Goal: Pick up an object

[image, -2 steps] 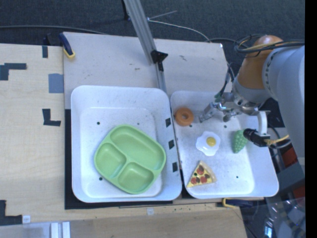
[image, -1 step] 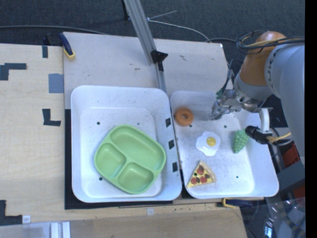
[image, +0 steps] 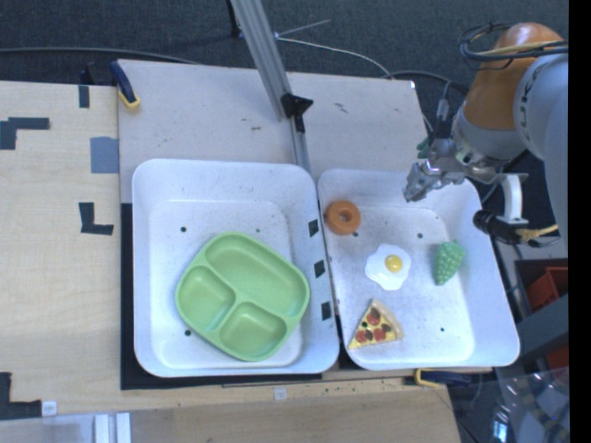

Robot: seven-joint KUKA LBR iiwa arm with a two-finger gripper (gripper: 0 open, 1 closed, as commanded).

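The right bin (image: 480, 340) holds a brown donut (image: 343, 217) at its far left, a fried egg (image: 389, 267) in the middle, a green bunch of grapes (image: 449, 261) to the right and a pizza slice (image: 375, 326) near the front. My gripper (image: 415, 191) hangs over the bin's far edge, right of the donut and above the egg, apart from all of them. Nothing shows between its fingers.
The left bin (image: 148, 247) holds a green divided plate (image: 242, 295). A metal pole (image: 263, 44) slants down from the top to the gap between the bins. A blue and yellow clamp (image: 124, 86) sits at the bench's far left.
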